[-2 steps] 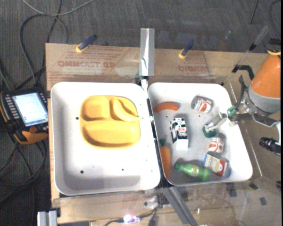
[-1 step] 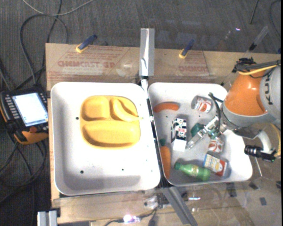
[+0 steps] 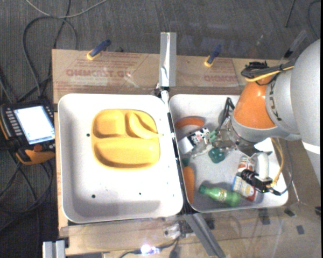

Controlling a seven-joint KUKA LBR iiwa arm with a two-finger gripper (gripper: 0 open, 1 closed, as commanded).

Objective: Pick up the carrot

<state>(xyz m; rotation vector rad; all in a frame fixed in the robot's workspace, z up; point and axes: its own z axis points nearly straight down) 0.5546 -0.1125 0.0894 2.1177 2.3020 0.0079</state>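
The carrot (image 3: 189, 180) is a short orange piece lying along the left wall of the right bin (image 3: 204, 102), near its front. My gripper (image 3: 219, 142) hangs over the middle of that bin, behind and to the right of the carrot and well apart from it. A small teal object (image 3: 216, 155) lies just below the gripper. The arm's orange band (image 3: 255, 110) rises behind it to the right.
A green bottle (image 3: 220, 194) lies at the right bin's front, with a small labelled can (image 3: 245, 185) beside it. An orange-red rounded item (image 3: 189, 123) and a white-and-black packet (image 3: 198, 138) sit at the back left. The left bin (image 3: 75, 160) holds a yellow compartment tray (image 3: 127, 138).
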